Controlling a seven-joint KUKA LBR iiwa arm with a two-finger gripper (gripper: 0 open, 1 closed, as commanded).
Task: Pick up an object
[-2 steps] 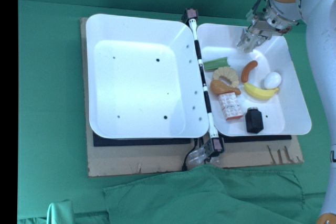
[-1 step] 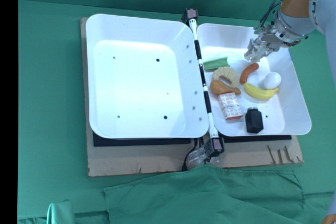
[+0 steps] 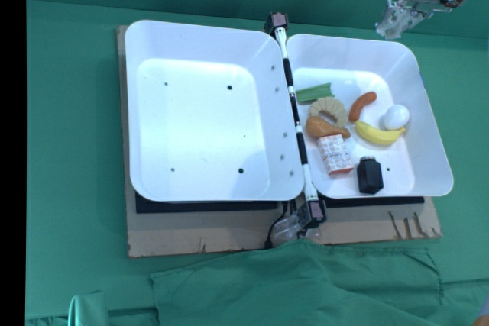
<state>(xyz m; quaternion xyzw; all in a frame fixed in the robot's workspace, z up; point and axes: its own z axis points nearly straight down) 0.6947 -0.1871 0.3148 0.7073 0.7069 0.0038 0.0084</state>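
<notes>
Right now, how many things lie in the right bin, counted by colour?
Green: 1, the green bean
Tan or orange-brown: 2, the shrimp and the croissant-like piece
Red-orange: 1, the sausage
Yellow: 1, the banana
White: 1, the egg
Red and white: 1, the small packet
Black: 1, the black block
Total: 8

Green cloth [image 3: 76,126] under cardboard sheet [image 3: 229,237]

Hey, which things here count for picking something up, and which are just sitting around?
For the job:
pincer
banana
egg
sausage
black block
red-and-white packet
green pod
right bin

Lying about:
left bin
black-and-white divider bar
cardboard base
green cloth
</notes>
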